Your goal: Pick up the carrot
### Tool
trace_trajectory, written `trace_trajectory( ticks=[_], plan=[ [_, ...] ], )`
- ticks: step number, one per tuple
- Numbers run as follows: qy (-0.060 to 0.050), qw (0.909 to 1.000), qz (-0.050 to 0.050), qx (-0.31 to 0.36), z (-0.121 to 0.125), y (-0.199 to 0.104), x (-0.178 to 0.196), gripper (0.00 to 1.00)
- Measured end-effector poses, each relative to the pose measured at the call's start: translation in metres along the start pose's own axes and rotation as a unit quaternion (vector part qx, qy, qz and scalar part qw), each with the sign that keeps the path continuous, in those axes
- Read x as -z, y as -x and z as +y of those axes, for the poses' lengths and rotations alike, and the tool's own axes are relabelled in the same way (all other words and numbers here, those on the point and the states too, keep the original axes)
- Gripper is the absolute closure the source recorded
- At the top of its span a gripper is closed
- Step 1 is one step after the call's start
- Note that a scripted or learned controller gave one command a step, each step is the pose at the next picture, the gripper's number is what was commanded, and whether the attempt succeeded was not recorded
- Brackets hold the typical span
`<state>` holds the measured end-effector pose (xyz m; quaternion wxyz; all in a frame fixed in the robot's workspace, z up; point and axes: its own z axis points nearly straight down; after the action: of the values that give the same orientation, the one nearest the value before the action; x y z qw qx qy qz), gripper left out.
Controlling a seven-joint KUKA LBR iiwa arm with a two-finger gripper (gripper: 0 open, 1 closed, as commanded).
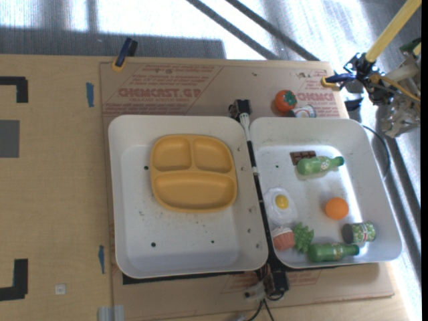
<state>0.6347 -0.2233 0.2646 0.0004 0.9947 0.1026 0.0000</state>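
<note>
The carrot [285,239] is a short orange-red stub with a leafy green top [303,235]. It lies near the front left corner of the right bin [374,151], its green end pointing right. A green bottle [332,251] lies just in front of its leaves, close to or touching them. A fried egg [281,202] sits just behind the carrot.
The right bin also holds an orange [336,208], a small can [359,233], a second green bottle [319,165] and a brown chocolate bar [302,156]. A yellow divided plate [194,172] rests in the left bin [127,199]. A tomato [285,101] sits on the cardboard behind the bins.
</note>
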Motion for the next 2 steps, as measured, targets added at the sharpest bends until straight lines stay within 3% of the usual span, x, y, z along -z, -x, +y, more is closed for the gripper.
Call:
trace_trajectory(
  ticks=[1, 2],
  plan=[
    [0.0, 1.0, 0.0, 0.003, 0.0, -0.001, 0.01, 1.0],
    [-0.002, 1.0, -0.001, -0.003, -0.003, 0.013, -0.018, 1.0]
  ],
)
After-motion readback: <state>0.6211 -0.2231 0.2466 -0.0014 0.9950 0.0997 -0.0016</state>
